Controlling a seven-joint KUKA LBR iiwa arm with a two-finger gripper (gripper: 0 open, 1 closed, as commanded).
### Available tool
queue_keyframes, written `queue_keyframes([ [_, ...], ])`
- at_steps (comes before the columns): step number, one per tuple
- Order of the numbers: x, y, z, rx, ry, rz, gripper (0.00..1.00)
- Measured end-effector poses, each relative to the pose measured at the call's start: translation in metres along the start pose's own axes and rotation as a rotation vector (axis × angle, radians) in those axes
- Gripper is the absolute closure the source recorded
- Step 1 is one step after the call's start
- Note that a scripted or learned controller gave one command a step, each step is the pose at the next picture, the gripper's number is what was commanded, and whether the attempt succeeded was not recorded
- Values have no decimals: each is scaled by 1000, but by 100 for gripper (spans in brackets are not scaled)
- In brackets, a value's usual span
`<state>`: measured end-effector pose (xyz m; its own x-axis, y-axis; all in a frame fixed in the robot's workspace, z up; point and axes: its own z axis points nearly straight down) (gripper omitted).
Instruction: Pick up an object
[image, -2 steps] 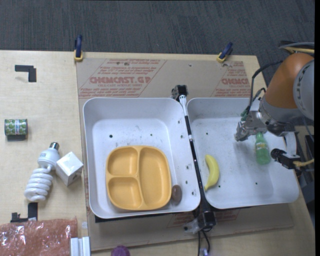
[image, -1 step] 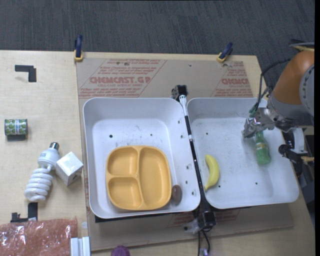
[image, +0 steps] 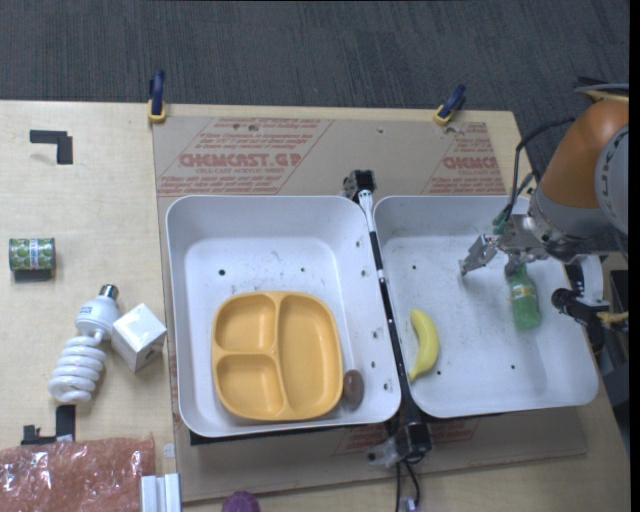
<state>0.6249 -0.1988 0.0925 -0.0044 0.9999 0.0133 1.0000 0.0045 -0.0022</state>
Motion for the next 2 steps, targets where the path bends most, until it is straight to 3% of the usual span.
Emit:
queue_keyframes([
  [1, 26, -31, 0, -3, -14, 4, 0],
  [2, 55, -94, 1, -3, -14, 7, 0],
])
